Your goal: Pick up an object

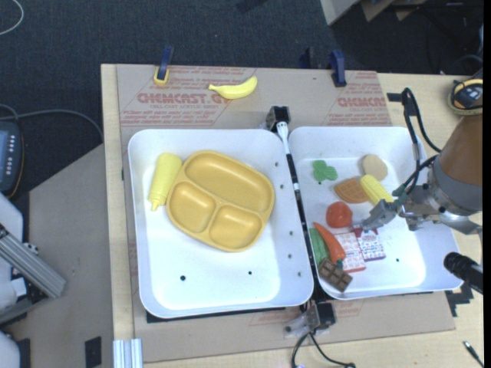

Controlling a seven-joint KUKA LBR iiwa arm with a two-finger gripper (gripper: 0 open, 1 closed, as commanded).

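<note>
right bin holds a cluster of toy food toward its left and middle: a green leafy piece, a tan roll, an orange chip-like piece, a yellow corn cob, a red tomato, a carrot beside a green stick, a small printed card and a brown chocolate piece near the front edge. gripper hangs low over this bin, reaching in from the right, its tip just right of the tomato, below the corn and over the card's upper edge; nothing visibly sits between the fingers, and whether the jaws are open or closed cannot be made out from this angle. arm's orange band sits at the right edge. left bin holds a yellow divided plate with a yellow squeeze bottle touching its left side. a banana lies on the cardboard behind the bins.
</note>
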